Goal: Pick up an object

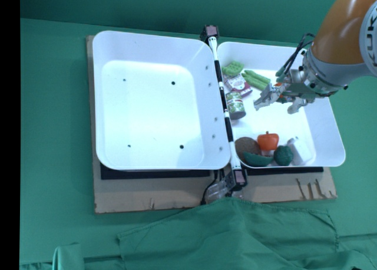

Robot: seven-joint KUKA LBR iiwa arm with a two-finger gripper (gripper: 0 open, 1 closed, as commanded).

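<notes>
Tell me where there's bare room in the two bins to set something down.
The left bin has bare floor from wall to wall. In the right bin, the free patch is mid-floor, below the gripper and above the orange pepper. It's crowded along the divider by the jar and in the front row of toys.

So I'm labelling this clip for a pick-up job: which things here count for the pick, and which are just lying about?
For the pick:
gripper
orange pepper
small jar
green block
brown potato

Lying about:
left bin
cardboard sheet
green cloth
</notes>
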